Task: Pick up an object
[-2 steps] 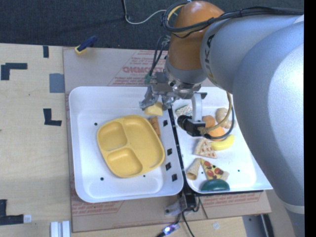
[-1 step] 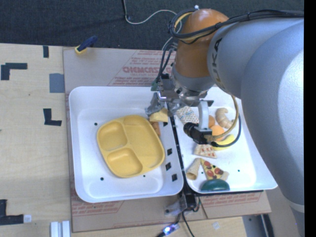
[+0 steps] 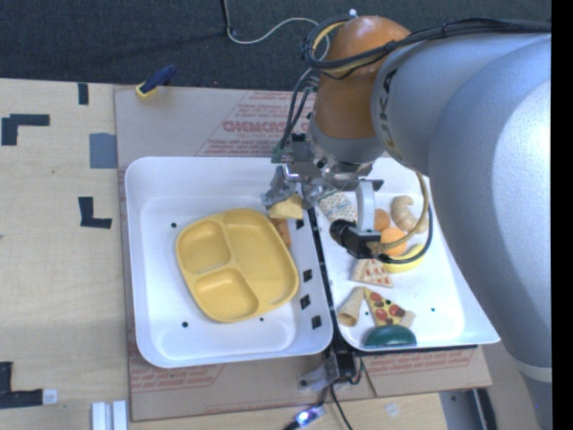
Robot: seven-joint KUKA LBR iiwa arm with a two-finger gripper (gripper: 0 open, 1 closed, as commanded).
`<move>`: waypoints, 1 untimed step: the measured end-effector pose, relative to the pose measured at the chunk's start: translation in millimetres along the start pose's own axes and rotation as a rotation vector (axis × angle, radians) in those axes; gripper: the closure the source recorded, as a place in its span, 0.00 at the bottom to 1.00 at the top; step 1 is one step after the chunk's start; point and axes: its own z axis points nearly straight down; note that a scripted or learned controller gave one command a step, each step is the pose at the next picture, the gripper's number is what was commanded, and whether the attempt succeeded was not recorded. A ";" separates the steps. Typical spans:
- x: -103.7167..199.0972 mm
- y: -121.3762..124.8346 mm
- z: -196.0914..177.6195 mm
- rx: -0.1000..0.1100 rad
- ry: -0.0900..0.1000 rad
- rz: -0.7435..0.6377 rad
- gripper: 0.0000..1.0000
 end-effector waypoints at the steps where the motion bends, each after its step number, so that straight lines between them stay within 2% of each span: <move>1: 0.1 2.1 -21.0 -0.002 0.002 -0.001 1.00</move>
